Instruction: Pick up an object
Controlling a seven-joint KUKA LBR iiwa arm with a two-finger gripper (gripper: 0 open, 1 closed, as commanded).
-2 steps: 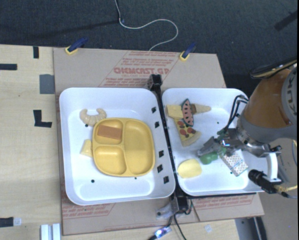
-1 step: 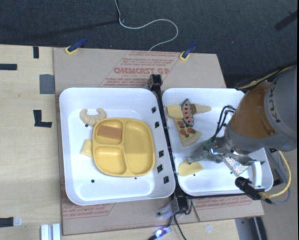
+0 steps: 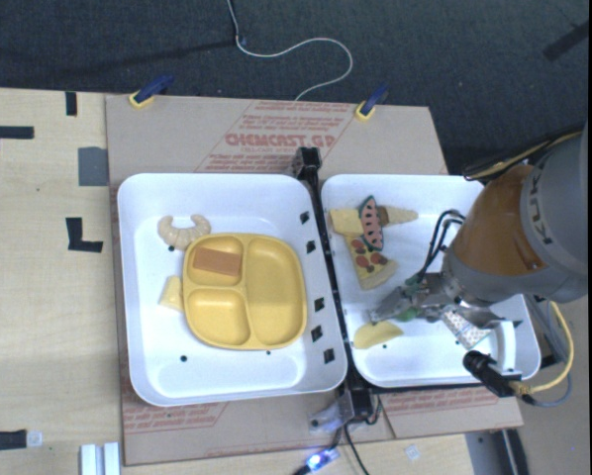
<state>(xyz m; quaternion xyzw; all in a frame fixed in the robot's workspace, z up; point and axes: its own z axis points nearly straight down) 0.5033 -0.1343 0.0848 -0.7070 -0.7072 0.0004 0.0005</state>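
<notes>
A pale yellow slice (image 3: 377, 335) lies flat near the right bin's (image 3: 415, 369) front wall.

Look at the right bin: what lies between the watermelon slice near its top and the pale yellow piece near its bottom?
In the camera view, the pizza slice lies between the watermelon slice and the pale yellow piece, with bare white bin floor below it.

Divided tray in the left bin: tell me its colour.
Yellow; the divided tray shows plainly in the camera view.
</notes>
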